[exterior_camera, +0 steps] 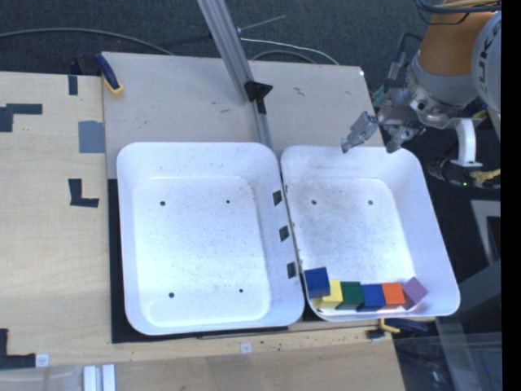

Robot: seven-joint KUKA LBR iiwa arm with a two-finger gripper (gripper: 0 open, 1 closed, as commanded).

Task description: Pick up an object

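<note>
Because every block has ended up jammed along the near wall of the right bin [423, 218], that is where any pick has to happen: a blue block [317, 280] sits on the end of the row, a yellow block [330, 296] just beside and slightly in front of it, then a green block [351, 293], a second blue block [373, 296], an orange block [393, 293] and a purple block [414, 289] tucked into the corner, all touching or nearly so. From the pincer [370, 137] they lie well away, down toward the camera at the opposite end of the bin. It hovers above the bin's far rim, fingers spread and nothing between them, so nothing is picked yet. My read: the tight row against the wall leaves little room for a finger, and the first blue block looks the most reachable. Off to the pincer's far side lies the left bin [138, 218], and a slanted metal rail [232, 47] crosses behind both.
</note>
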